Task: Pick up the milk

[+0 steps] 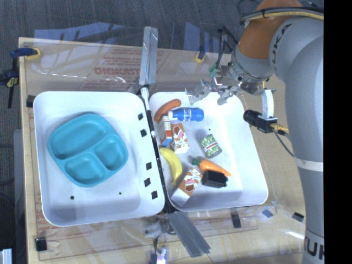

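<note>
While the jaws (212, 91) hung spread apart and held nothing above the far edge of the right bin (250, 169), the milk (179, 137), a small carton with a brown and red picture, lay near the divider, between the blue bottle (186, 115) and the banana (174, 164), probably so the arm could come down on it. Red print on the counter (118, 69) seemed to read CHEMCAST; the carton's label was too small to read

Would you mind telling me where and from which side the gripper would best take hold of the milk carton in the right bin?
Probably across the milk carton's flat long sides at mid-body, coming straight down from above. It lies flat, its length running roughly toward the blue bottle, with a second carton close on its left, so that jaw has little room. The gripper sits above the bin's far edge.
</note>
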You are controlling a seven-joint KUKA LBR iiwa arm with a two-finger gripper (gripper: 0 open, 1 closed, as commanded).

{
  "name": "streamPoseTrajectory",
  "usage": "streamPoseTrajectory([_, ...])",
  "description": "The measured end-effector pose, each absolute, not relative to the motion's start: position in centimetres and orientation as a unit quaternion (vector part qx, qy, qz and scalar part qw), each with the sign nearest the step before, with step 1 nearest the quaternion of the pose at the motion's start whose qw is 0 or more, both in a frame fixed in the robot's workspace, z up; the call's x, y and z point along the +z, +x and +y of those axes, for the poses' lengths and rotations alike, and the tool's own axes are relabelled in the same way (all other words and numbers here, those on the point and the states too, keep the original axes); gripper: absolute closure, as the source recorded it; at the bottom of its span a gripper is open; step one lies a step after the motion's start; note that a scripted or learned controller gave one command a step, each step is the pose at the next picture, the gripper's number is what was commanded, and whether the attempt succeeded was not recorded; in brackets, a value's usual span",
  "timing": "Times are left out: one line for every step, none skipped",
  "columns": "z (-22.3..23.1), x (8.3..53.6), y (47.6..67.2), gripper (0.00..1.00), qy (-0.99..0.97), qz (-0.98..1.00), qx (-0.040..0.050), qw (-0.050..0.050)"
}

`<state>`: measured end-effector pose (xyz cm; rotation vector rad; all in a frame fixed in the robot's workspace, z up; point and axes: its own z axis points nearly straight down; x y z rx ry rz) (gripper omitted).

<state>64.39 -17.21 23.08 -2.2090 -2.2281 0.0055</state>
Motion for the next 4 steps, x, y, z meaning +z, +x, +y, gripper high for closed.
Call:
streamPoseTrajectory([-12.6, 10.4, 59.0, 0.00, -0.692, -0.721, 0.0006, 0.001])
streamPoseTrajectory([-12.9, 11.7, 59.1, 1.00, -0.691, -0.723, 0.0015, -0.002])
streamPoseTrajectory([-13.0, 17.0, 55.2, 1.00, -0.547, -0.837, 0.0006, 0.001])
streamPoseTrajectory([-13.0, 17.0, 55.2, 0.00, -0.547, -0.837, 0.0005, 0.001])
